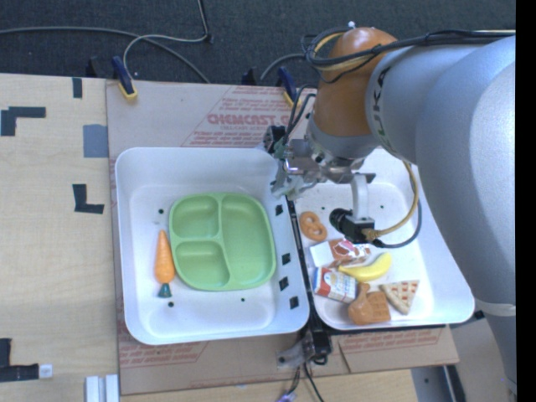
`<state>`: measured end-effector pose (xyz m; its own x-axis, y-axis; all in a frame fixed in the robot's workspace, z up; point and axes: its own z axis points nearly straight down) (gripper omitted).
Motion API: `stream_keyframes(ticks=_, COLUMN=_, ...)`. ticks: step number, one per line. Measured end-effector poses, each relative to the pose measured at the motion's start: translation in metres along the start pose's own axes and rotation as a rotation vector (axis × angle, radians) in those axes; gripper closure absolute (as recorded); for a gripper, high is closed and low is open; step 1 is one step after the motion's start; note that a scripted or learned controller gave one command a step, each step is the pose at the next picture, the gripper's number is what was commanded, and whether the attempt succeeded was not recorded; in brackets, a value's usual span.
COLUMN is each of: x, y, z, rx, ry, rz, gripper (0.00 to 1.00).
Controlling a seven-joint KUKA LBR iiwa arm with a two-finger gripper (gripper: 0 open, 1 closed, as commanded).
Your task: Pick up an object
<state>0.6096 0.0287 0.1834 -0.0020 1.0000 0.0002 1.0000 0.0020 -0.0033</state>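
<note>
desk: pale wooden desk (pixel 50 224) with a sheet of cardboard on it, carrying both bins side by side.
arm: grey arm (pixel 452 124) reaching in from the right, its orange band above the top end of the wall shared by the bins.
left bin: left bin (pixel 218 308) holds two things, both well to the left of the shared wall.
right bin: right bin (pixel 387 193) has its toys crowded into the near half, close to the shared wall.
green plate: a divided green plate (pixel 222 241) lies flat in the middle of the left bin.
end effector: the end effector (pixel 289 178) hangs over the shared wall at its far end. I cannot tell whether it is open or closed, and nothing is seen held in it.
carrot: a carrot (pixel 164 258) lies just left of the plate, long axis running far to near, tip toward the camera.
banana: a banana (pixel 366 268) lies crosswise in the right bin's cluster, touching its neighbours.
pretzel: a pretzel (pixel 311 226) sits apart at the cluster's far edge, just beside the shared wall.
key relation: the pretzel looks the nearest candidate, lying toward the camera and slightly right of the end effector. The carrot is far off to the left.
risk: the pretzel is close to the wall, so a descent may catch the bin edge.
</note>
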Motion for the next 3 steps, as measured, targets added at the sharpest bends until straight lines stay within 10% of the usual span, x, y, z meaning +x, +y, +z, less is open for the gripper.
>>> stream_keyframes(ticks=1, x=-0.057, y=-0.041, z=0.0, rx=-0.001, ry=-0.002, rz=0.002, gripper=1.0)
stream_keyframes(ticks=2, x=-0.056, y=-0.041, z=0.0, rx=-0.001, ry=0.0, rz=0.001, gripper=0.0)
stream_keyframes(ticks=3, x=-0.092, y=-0.02, z=-0.001, rx=-0.002, ry=-0.001, rz=0.001, gripper=0.0)
